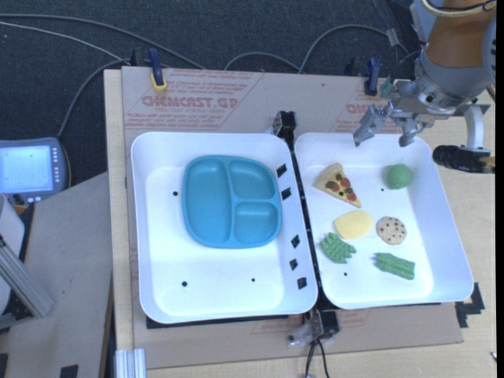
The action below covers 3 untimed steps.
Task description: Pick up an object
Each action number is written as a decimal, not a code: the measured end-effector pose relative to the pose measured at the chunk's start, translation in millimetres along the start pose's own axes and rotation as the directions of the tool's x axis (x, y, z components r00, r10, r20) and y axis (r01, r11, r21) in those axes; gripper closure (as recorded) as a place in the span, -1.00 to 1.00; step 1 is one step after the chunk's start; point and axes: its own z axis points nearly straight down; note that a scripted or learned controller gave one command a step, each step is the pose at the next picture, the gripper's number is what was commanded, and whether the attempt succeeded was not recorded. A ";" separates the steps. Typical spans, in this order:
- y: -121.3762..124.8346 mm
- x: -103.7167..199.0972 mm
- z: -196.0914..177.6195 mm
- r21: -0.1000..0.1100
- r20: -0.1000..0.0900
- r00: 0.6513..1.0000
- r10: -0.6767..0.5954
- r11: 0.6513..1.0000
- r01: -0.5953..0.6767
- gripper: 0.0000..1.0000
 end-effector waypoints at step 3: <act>-2.1 4.8 103.2 -0.006 0.000 1.000 -0.001 1.000 0.001 -1.00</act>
